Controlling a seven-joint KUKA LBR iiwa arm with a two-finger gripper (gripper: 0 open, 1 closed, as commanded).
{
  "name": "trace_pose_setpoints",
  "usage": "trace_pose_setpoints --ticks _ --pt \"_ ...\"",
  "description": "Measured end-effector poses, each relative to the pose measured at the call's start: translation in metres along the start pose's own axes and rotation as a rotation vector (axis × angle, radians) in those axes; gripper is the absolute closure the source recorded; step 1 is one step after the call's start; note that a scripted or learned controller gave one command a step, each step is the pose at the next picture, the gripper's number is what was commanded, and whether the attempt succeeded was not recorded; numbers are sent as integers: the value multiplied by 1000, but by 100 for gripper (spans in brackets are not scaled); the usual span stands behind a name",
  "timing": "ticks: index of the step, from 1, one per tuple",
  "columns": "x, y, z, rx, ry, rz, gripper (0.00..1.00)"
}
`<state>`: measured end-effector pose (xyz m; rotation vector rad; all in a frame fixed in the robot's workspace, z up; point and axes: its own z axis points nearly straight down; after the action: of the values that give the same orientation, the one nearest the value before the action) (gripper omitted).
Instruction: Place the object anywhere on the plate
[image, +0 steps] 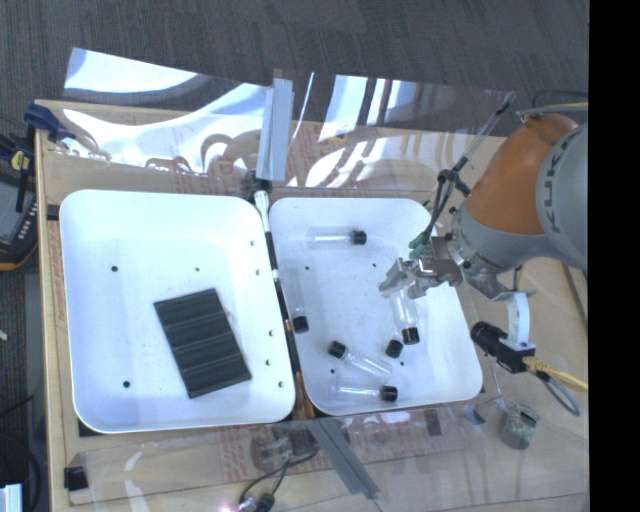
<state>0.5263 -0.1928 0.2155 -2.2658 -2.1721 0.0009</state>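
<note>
Pincer (405, 280) hangs over the right bin (455, 375), toward its right side, at the end of a grey arm (560, 215) with an orange band that reaches in from the right and bends down at the wrist. Whether it is wide or narrow cannot be told, as its metal tip blurs into a clear vial (405, 322) lying just below it. No vial can be seen gripped. Both bins are shallow, white and round-cornered, and they sit side by side, touching. In the left bin (80, 300) lies one plate (202, 343), a dark ribbed rectangle set at a slant with nothing on it. The vials are small clear tubes with black caps, all in the right bin. Six caps can be counted: one near the top, one by the left wall, four in the lower half.
</note>
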Motion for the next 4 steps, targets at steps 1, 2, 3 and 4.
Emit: trace_pose_setpoints --ticks 1,2,3,4 --pt "59 60 99 4 -1 -105 100" --pt "134 74 23 -1 0 -137 100" --pt "228 85 24 0 -1 -81 100" --pt "228 85 24 0 -1 -81 0"
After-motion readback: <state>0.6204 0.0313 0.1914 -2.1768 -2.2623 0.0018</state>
